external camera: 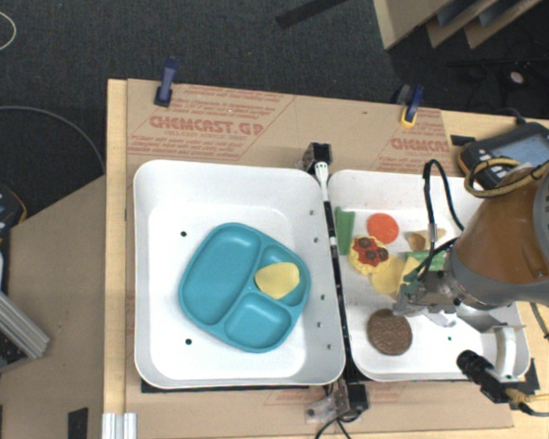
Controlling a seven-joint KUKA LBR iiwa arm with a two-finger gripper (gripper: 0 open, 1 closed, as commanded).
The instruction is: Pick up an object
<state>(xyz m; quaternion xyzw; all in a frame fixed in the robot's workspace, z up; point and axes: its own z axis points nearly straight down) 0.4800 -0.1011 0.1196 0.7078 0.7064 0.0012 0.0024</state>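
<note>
Below the orange-banded arm point(505, 247), the gripper point(417, 292) hangs low inside the right bin point(433, 363). Whether it is spread or closed cannot be told from this angle, since the wrist hides its tips, and nothing can be seen held in it.

Taking the gripper as the landmark: a brown round cookie point(390, 331) lies just below it on the bin floor, near but seemingly not touched. Just to its left sits a pale yellow piece point(385, 273), partly tucked under the wrist. Farther up and left of the gripper lie a small pizza slice point(370, 253) with dark and red toppings, an orange-red tomato point(382, 227), and a green strip point(345, 230) by the bin's left wall. A small tan item point(416, 239) sits above the gripper, close to the arm; what it is cannot be made out.

Well to the left of the gripper, in the left bin point(164, 198), rests a blue divided plate point(241, 286) with a yellow chip-like piece point(277, 279) in its right compartment.
</note>
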